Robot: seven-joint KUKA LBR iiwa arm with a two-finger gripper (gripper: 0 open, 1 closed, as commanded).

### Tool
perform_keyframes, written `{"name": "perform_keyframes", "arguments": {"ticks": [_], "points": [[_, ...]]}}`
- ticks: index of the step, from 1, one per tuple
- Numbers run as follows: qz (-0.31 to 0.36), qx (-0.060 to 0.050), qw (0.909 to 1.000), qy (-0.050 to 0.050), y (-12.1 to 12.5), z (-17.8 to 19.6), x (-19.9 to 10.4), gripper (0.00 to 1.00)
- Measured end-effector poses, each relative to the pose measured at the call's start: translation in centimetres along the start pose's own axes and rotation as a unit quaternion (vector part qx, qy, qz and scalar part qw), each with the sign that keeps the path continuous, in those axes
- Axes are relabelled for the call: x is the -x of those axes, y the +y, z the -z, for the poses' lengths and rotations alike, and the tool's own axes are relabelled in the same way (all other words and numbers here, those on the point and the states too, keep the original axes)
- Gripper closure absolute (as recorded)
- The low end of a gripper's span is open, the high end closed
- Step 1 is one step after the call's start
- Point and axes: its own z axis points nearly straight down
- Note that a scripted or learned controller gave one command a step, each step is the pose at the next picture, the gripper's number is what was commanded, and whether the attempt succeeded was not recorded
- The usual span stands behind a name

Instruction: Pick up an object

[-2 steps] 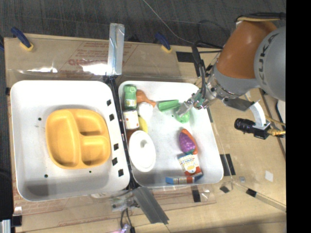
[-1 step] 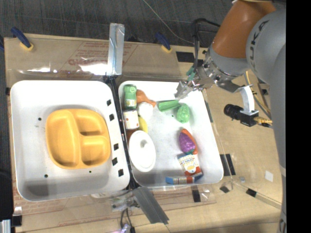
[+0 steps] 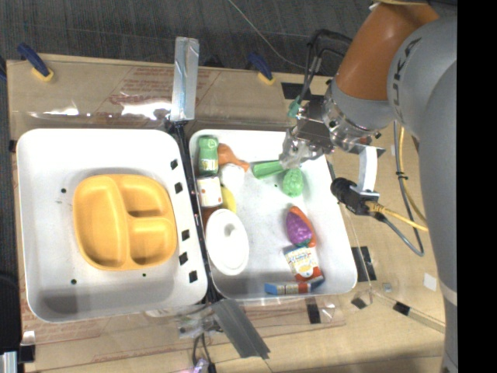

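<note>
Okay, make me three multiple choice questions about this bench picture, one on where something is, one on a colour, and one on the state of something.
1. Where does the yellow divided tray lie?
A. In the left bin
B. In the right bin
C. On the bench outside the bins

2. What colour is the egg-shaped toy in the right bin?
A. Blue
B. Purple
C. White

3. How does the white bowl sit?
A. Upside down
B. On the yellow tray
C. Under the gripper

Answers: 1 A, the tray rests on the left bin floor. 2 B, its top surface is purple. 3 A, its base faces up.
</note>
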Motion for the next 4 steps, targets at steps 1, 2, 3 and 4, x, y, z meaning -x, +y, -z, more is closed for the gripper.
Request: {"name": "perform_keyframes", "arguments": {"ticks": [1,2,3,4], "points": [[-0.017,0.001,0.9999,0.0,7.2,0.9,4.0,1.0],[-0.206,-0.002,0.9786,0.0,2.7,-1.3,3.3,1.0],[-0.27,0.001,0.963,0.001,9.2,3.0,1.7,1.0],[-0.437,-0.002,0.8993,0.0,5.3,1.4,6.6,1.0]]}}
